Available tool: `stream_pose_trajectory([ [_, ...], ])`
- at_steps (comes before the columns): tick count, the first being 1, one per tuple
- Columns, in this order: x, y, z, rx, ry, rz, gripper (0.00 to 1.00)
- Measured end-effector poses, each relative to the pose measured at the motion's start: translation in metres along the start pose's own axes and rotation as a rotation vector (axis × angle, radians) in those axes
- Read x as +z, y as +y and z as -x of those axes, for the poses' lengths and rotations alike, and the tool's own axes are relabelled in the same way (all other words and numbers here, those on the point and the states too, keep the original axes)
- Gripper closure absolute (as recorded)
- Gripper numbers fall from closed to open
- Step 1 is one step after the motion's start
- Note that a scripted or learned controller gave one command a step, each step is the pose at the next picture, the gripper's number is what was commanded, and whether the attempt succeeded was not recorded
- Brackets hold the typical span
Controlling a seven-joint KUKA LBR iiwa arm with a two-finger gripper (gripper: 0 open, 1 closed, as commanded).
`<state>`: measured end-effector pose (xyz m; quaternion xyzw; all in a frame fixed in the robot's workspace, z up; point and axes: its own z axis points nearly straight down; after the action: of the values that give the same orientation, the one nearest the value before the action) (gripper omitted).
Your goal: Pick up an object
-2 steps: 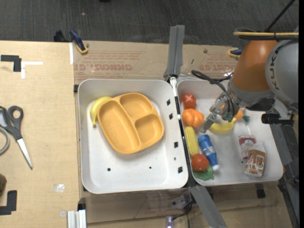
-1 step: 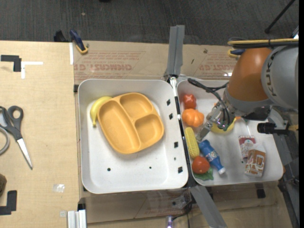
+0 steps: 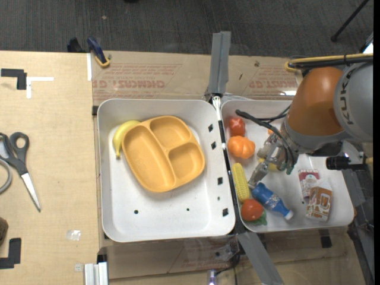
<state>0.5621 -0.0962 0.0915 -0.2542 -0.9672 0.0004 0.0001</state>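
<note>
A: Where's the arm?
B: Entering from three o'clock, its orange band above the wrist, reaching toward nine.
A: And the gripper point(image 3: 265, 166)?
B: Pointed down toward seven o'clock, low over the bench.

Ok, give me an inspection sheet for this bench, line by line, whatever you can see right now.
Surface: wooden bench bearing left bin and right bin.
Job's things: right bin holds orange fruit, corn cob, blue bottle, two tomatoes, snack packets.
Clutter: yellow divided plate over a banana in left bin; scissors on bench.
Hand: hand low over right bin beside the bottle; nothing visibly held.
Cables: black cable near wrist.
Surroundings: dark floor.
</note>
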Motion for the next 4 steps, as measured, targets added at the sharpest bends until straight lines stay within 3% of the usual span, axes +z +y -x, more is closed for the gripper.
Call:
stream_pose_trajectory([
  [1,0.0,-0.046,-0.066,0.34,0.0,0.001,0.0],
  [2,0.0,-0.011,-0.013,0.61,-0.002,0.0,0.0],
  [3,-0.001,0.001,0.08,0.796,-0.002,0.0,0.0],
  [4,-0.002,0.031,0.094,0.955,-0.004,0.002,0.0],
])
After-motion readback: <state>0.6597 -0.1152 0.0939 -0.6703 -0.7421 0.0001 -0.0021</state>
